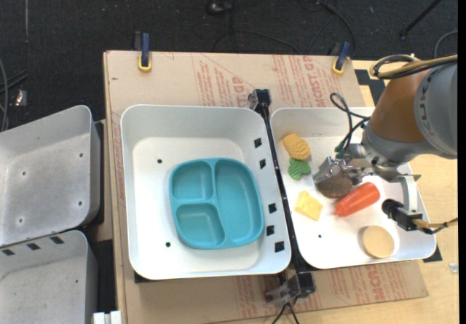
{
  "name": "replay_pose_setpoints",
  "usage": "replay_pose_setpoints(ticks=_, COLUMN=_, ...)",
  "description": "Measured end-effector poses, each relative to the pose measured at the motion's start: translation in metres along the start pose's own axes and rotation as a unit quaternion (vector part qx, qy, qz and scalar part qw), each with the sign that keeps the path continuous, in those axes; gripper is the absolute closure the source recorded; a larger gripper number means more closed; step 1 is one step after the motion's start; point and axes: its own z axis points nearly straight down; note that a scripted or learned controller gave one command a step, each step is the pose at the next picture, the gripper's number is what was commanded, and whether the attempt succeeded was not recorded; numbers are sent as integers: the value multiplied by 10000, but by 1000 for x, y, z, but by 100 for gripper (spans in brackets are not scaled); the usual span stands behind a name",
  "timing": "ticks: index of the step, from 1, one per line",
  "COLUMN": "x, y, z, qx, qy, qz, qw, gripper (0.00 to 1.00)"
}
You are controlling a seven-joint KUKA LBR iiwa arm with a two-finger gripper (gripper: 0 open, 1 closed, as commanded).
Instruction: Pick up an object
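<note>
Pincer (336,170) (grip state unclear) hovers over a brown lump (335,186) in the right bin (416,248), beside an orange carrot (358,199).

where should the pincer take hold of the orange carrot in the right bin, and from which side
Probably across the middle of the orange carrot, coming straight down from above. It lies flat and slanted on the right bin's floor, long and narrow, so closing across its width suits it. The brown lump touches its lower-left end; the upper-right end is freer.

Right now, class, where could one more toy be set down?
Free: the left bin's floor around the teal tray, and the tray's compartments. Crowded: the right bin, where corn, cheese, carrot and cookie ring the claw.
</note>
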Motion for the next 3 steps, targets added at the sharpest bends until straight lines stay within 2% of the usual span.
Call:
replay_pose_setpoints(ticks=1, x=-1, y=2, z=-15, qx=-38, qy=-17, qz=1, qw=10000, gripper=100)
replay_pose_setpoints(ticks=3, x=-11, y=-6, z=-134, qx=-33, qy=-12, qz=-8, qw=10000, gripper=100)
